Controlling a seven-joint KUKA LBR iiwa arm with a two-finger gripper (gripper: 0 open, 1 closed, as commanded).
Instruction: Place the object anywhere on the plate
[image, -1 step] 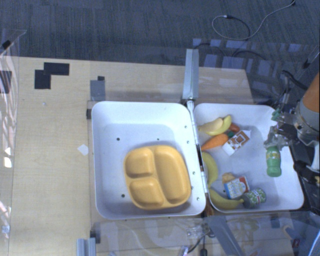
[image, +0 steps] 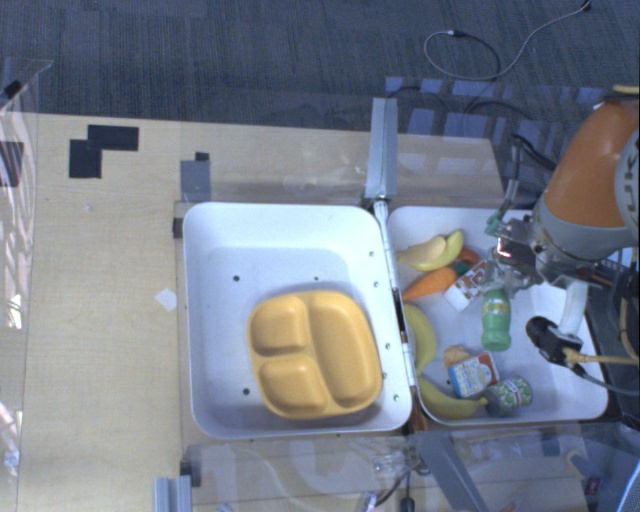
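1. Pincer (image: 505, 262) hangs over the right bin (image: 590, 395), low above the clutter, and I cannot tell from this slanted view how it is set or whether anything is in it.
2. Nearest beneath it I see a small green bottle (image: 496, 320), just below the pincer, and a carrot (image: 434, 284) to the bottle's left; which of these the program means as the object I can't say for sure.
3. My target is the yellow plate (image: 314, 352), sitting in the left bin (image: 215, 300), well apart from the green bottle and across the wall between the two bins.
4. Other pieces crowd the green bottle: a banana (image: 436, 250) up and left of it, a small carton (image: 472, 374) and a can (image: 509, 394) below it.
5. To do this step well, I'd judge one item must be pinched squarely at its middle and lifted clear of its neighbours before travelling.
6. I'd carry it high over the dividing wall, then release low over any compartment of the plate.
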